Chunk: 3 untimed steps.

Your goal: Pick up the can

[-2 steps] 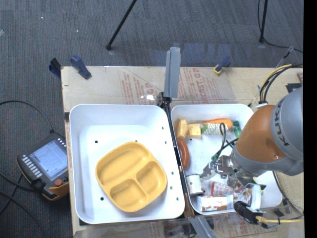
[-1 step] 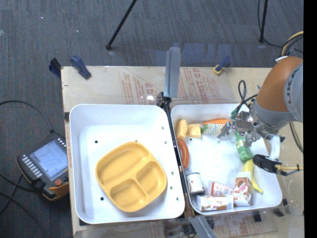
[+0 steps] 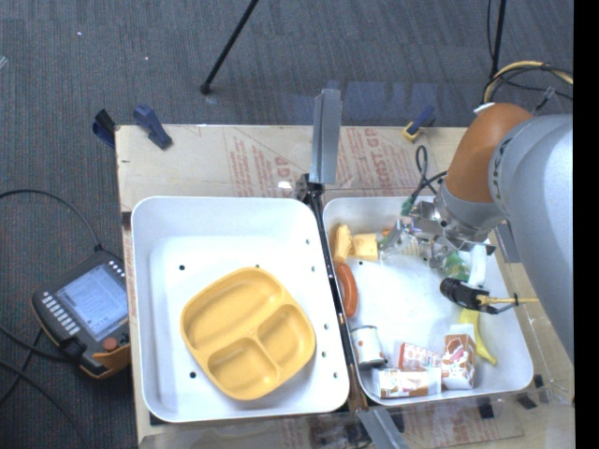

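Note:
The can (image 3: pixel 367 346) is small and silver with a dark end. It lies on its side in the right bin (image 3: pixel 412 293), close to the bin's left wall and towards the front. My gripper (image 3: pixel 415 231) hangs low over the back of the same bin, under the orange-banded wrist (image 3: pixel 485 162). It is well behind the can and to its right, apart from it. Nothing shows between the gripper and the can but bare bin floor.
Two yellow blocks (image 3: pixel 354 245) sit at the right bin's back left, an orange-red item (image 3: pixel 348 288) lies along its left wall. Small cartons (image 3: pixel 417 367) and a banana (image 3: pixel 479 337) crowd the front right. A yellow divided plate (image 3: pixel 248 332) lies in the left bin (image 3: pixel 159 251).

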Available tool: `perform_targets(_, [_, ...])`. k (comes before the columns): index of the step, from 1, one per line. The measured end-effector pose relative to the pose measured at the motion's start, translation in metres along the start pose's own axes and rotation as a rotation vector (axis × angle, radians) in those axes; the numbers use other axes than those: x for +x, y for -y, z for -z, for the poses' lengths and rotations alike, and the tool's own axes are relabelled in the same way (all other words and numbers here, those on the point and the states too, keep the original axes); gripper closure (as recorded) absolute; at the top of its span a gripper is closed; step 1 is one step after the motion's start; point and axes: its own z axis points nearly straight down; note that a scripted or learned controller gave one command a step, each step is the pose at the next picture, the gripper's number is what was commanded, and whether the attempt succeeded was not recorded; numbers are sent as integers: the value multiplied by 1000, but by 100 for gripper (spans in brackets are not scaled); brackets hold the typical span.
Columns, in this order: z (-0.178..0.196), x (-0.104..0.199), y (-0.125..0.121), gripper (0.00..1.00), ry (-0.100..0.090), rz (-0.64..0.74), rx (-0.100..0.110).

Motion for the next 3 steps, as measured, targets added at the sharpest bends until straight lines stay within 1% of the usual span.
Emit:
perform_targets(1, [7,2,1,100,0,8,7])
perform_targets(2, [131,107,58,100,1,-45,1])
perform_targets(3, [154,95,106,100,2,-389,3])
